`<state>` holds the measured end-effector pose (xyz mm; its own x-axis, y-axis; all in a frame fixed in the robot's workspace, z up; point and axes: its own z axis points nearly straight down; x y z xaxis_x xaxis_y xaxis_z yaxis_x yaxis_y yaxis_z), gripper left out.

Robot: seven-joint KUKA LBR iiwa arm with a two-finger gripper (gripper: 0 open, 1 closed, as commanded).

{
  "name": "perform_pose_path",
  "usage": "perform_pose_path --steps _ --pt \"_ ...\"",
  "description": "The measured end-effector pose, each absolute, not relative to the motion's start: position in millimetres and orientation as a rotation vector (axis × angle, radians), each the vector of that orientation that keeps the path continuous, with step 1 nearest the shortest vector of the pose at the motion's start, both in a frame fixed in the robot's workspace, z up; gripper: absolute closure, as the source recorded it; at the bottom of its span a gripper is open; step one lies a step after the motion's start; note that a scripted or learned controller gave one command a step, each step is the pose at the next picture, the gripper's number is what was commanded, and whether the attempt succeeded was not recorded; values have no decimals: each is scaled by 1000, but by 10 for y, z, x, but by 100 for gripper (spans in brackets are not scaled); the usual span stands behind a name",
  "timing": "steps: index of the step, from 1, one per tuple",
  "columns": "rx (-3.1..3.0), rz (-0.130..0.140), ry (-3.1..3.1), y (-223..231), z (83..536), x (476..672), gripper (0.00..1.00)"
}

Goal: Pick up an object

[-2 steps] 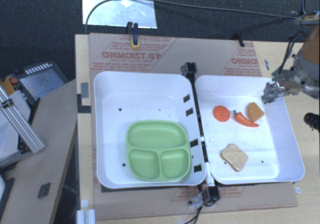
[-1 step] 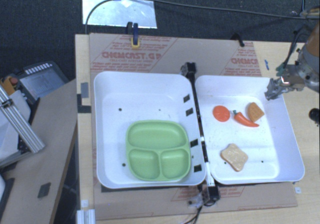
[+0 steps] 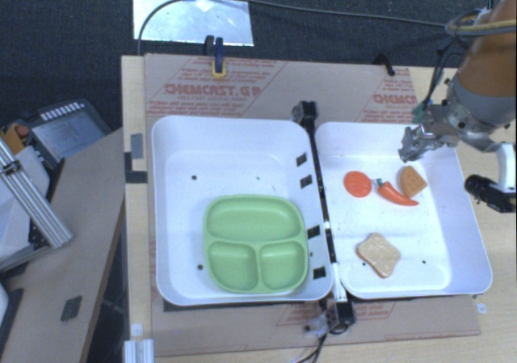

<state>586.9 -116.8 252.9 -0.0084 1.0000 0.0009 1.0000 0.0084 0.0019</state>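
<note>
Objects lie in the right bin (image 3: 464, 216): a tomato (image 3: 358, 184), a red chilli (image 3: 397, 194), a brown piece (image 3: 412, 182) and, nearer, a bread slice (image 3: 379, 255). The gripper (image 3: 417, 145) hangs just beyond the brown piece (how it is set, I cannot tell). The left bin (image 3: 174, 192) holds a green divided plate (image 3: 255, 244). Red "CHEMCAST GP" print (image 3: 212, 89) marks the brown board (image 3: 266, 78) beneath, over dark carpet (image 3: 65, 30).

The arm (image 3: 483, 78) is a thick, rounded body, grey at the wrist with a broad orange band (image 3: 489, 58) above it. Thin dark and yellowish cables loop around its upper part near the orange section. At its end sits a small metallic grey gripper (image 3: 416, 145) of blocky, angular parts, darker than the smooth wrist housing behind it.
</note>
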Motion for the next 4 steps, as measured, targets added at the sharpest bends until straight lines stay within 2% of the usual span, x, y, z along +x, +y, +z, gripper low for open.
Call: perform_pose_path --steps 1,3,4 --pt "2210 4 2232 -583 2409 6016 100" --pt "2210 4 2233 560 2297 6009 100" --pt "2210 5 2231 1089 2172 6225 100"
